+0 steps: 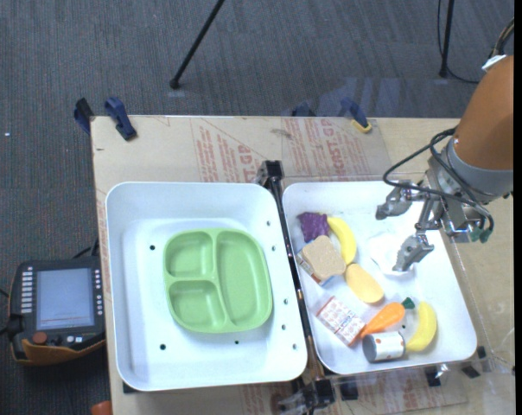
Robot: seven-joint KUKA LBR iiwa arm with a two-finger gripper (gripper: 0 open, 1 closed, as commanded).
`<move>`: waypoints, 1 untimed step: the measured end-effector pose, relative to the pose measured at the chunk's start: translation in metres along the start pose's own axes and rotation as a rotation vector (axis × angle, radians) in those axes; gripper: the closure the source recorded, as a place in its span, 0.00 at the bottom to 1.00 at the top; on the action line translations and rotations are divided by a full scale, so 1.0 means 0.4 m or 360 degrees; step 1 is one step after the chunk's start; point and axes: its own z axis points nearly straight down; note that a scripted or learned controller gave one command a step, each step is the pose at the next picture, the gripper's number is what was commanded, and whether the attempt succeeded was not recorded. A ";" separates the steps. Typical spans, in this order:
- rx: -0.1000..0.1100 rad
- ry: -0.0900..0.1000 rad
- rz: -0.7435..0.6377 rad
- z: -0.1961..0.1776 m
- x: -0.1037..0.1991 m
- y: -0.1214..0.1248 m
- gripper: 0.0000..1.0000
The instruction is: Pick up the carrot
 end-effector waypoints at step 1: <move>-0.0004 0.0010 0.0177 0.420 0.101 -0.106 0.00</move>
